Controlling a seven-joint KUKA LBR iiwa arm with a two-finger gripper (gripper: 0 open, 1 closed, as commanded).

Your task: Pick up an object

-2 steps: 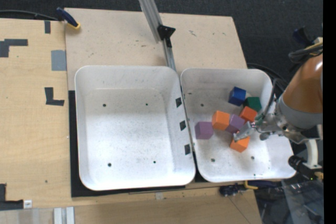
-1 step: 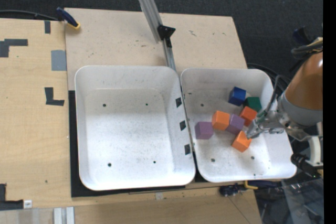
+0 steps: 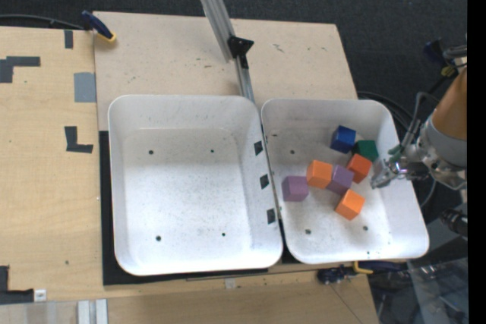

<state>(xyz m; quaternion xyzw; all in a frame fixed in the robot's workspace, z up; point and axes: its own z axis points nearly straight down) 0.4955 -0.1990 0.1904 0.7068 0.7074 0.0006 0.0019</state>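
Nearest within the right bin point(image 3: 395, 243), an orange cube point(image 3: 350, 204) lies just beside the purple blocks point(image 3: 342, 178); farther back sit more orange, green and blue cubes point(image 3: 343, 138). At that bin's right rim hang the jaws point(image 3: 386, 172); whether they are parted, I cannot tell.

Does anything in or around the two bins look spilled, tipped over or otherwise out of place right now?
Nothing stands out. The blocks, such as the blue block and the purple block, all lie loosely clustered inside the right bin, none over its rim. The tool is at that bin's right edge.
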